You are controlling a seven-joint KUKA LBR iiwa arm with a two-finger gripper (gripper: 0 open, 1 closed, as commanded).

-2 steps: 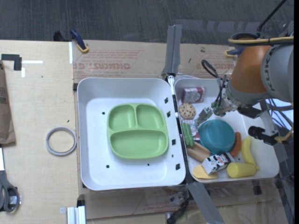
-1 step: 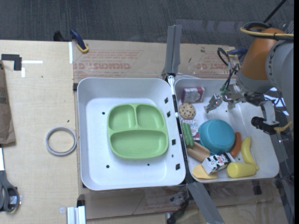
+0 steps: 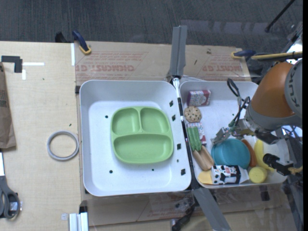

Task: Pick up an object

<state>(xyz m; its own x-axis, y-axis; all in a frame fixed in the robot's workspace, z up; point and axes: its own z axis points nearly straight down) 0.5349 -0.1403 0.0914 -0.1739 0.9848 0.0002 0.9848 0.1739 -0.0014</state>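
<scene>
Two white bins sit side by side on the cardboard-covered desk (image 3: 120,61), dark carpet (image 3: 120,8) beyond. Gripper (image 3: 222,136) hovers over the right bin (image 3: 216,88) beside the blue bowl (image 3: 232,154); finger state unclear.

A pale wooden bench top (image 3: 38,109) is carrying a grey tape ring (image 3: 63,145), with a brown paper bag (image 3: 6,114) lying at its far left edge. Blue clamps (image 3: 82,41) are pinning brown printed cardboard (image 3: 122,64) beneath the bins
</scene>
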